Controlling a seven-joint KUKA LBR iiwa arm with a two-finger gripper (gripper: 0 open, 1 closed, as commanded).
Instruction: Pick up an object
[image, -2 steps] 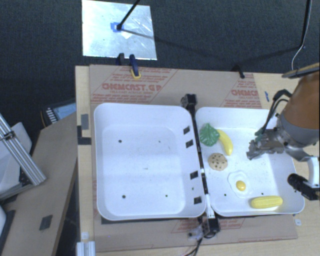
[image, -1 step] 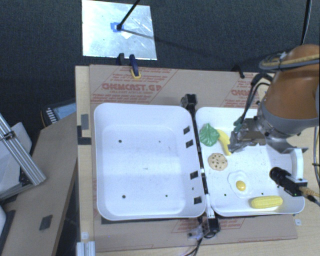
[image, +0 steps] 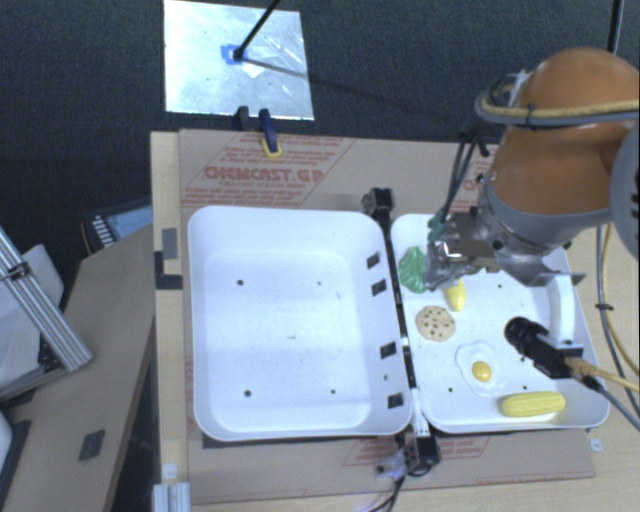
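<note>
Seen from my remote console: the two-finger gripper (image: 445, 268) sits low in the far left corner of the right-hand shallow white plastic bin (image: 497, 318). From this angle I cannot tell whether it is open or closed, or whether it holds anything.

A green leaf-shaped toy (image: 411, 268) lies just to the gripper's left, hard by the divider between the bins. A small yellow stubby piece (image: 456, 296) sits just in front of the gripper. Toward the camera lie a round tan cookie with dark chips (image: 435, 322) and a toy fried egg, white with a yellow yolk (image: 479, 367). A yellow banana-like oblong (image: 531, 404) lies near the bin's front edge.

The bins rest on a tan cardboard sheet (image: 270, 172) printed in red with "CHEMCAST"; the letters after that word I cannot read with certainty.

The grey arm with its orange band (image: 570, 110) reaches in from the right and hunches over the far side of that bin. Its wrist is angled down and leftward.

The left-hand white bin (image: 285, 320) lies beside the right one. A blue clamp with a yellow tip (image: 268, 135) grips the cardboard's far edge. Beyond it lies a crinkled silver foil sheet (image: 238, 58).
</note>
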